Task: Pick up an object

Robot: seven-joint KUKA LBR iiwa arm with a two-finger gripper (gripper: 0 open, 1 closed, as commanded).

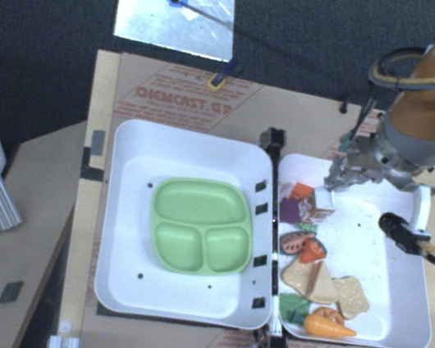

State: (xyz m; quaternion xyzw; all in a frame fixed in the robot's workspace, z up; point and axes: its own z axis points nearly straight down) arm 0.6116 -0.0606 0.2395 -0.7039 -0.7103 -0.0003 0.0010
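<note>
The right bin [411, 282] holds several toy foods along its left side. Among them are an orange block [303, 192], a purple piece [288, 211], a red tomato [316, 250], a tan sandwich wedge [311, 279], a slice of toast [352, 297] and an orange carrot [327, 323]. My gripper [336, 180] hangs over the bin's back left part, pointing down, just above and right of the orange block. A small white and brown box [322, 205] lies right below its tip. Nothing shows between the fingers.
The left bin [126, 195] carries a green divided plate [200, 226]. A black divider [269, 220] runs between the bins. A black cylinder with a cable [401, 231] juts over the right bin's right side. The right bin's middle right floor is bare.
</note>
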